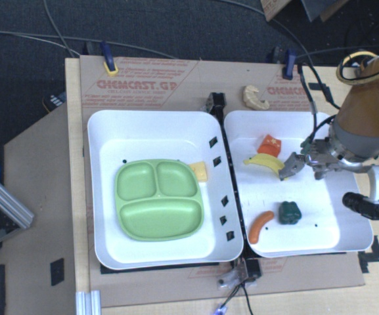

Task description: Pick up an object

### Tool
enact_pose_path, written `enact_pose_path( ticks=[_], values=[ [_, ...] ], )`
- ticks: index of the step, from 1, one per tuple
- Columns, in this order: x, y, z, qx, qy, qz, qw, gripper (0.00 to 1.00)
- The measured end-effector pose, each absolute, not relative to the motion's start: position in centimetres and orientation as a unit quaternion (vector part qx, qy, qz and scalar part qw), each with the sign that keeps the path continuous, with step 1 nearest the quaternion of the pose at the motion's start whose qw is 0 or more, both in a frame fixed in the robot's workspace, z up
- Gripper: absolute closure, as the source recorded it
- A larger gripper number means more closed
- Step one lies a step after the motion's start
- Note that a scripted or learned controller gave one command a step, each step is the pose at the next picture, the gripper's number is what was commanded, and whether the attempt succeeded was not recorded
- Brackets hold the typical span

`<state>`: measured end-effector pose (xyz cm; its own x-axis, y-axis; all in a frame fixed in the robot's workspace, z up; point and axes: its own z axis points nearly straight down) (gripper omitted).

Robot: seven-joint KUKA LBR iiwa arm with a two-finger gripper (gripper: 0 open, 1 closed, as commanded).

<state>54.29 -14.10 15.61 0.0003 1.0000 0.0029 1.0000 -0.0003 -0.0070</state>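
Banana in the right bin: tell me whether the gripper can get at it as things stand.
Probably yes. The banana lies uncovered on the floor of the right bin, with the gripper right beside its near end. The red object sits close behind the banana and could crowd a grasp.

Right bin holds a yellow banana (264,162), red block (270,144), green lump (289,212) and orange sausage (261,226).

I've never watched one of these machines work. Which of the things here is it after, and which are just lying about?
Part of the job:
claw
banana
red piece
green lump
orange sausage
right bin

Just lying about:
green divided plate
yellow block
left bin
beige piece behind the bins
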Motion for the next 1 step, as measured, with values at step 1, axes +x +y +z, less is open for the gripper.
enact_pose_path(
  ticks=[1],
  values=[
    [53.66, -13.85, 9.4, -0.707, -0.707, 0.0015, 0.004, 0.0]
  ],
)
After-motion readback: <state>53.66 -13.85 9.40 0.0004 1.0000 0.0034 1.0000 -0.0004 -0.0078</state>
